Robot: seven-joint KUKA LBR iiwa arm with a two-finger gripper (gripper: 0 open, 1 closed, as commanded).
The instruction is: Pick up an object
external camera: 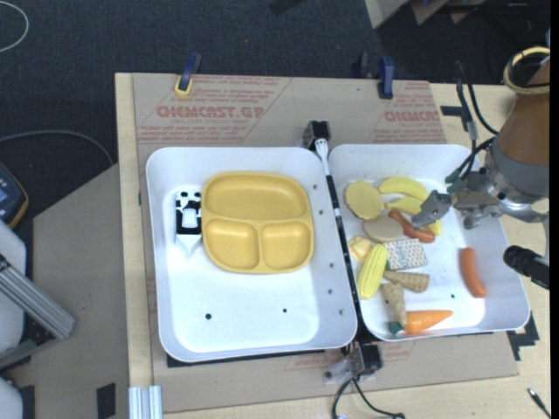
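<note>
fingers of the gripper: we can't tell open or shut, they sit low over the right bin, tip right by a small red-orange piece and a banana.

around it we see toy food packed close: pale round slice, tan disc, corn cob, checkered cracker-like block, carrot near the front rim. one orange sausage lies apart on the right w/ bare floor round it.

left bin holds a yellow divided tray, w/ a black-and-white item touching its left edge. both bins rest on the desk, clamps at the back.
</note>
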